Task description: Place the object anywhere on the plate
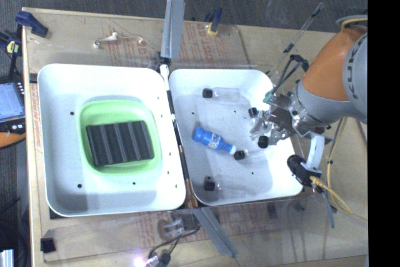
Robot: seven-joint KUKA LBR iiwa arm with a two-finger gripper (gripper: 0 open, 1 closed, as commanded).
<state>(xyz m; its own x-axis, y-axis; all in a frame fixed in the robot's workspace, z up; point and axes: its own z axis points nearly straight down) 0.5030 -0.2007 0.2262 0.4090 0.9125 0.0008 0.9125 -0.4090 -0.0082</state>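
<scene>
A green plate (116, 110) lies in the left white bin (56, 134), and a dark ridged block (119, 142) rests on it. A blue bottle (211, 140) with a black cap lies on its side in the middle of the right bin (187, 103). My gripper (258, 127) hovers over the right side of that bin, a short way right of the bottle's cap end and apart from it. Its two dark fingertips (253, 112) stand apart, open, with nothing between them.
A clear bottle (224, 95) with a black cap lies at the back of the right bin. Another clear, black-capped item (210, 184) lies near its front wall. Cables and a hose (319, 184) hang beside the arm at the right. A metal bar (172, 25) stands between the bins at the back.
</scene>
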